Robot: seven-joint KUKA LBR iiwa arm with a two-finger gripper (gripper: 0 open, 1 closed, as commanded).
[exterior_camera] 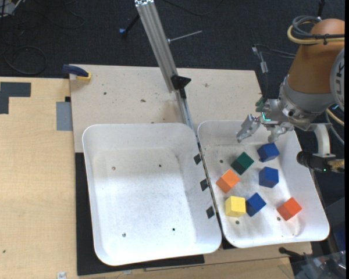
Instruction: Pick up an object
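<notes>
The right bin point(314, 214) holds several small cubes: a dark green one point(242, 163), an orange one point(227, 180), a yellow one point(235, 206), three blue ones point(268, 151) point(268, 176) point(255, 204), and a red-orange one point(289, 208). My gripper point(262, 131) hangs over the far end of this bin, above and just behind the nearest blue cube. Its two fingers point(246, 129) are spread apart with nothing between them.
The left bin point(104, 138) sits beside the right one, with black clips point(203, 183) along the shared wall. A slanted aluminium post point(160, 45) rises behind the bins. A blue and yellow clamp point(77, 72) lies at the bench's far left corner.
</notes>
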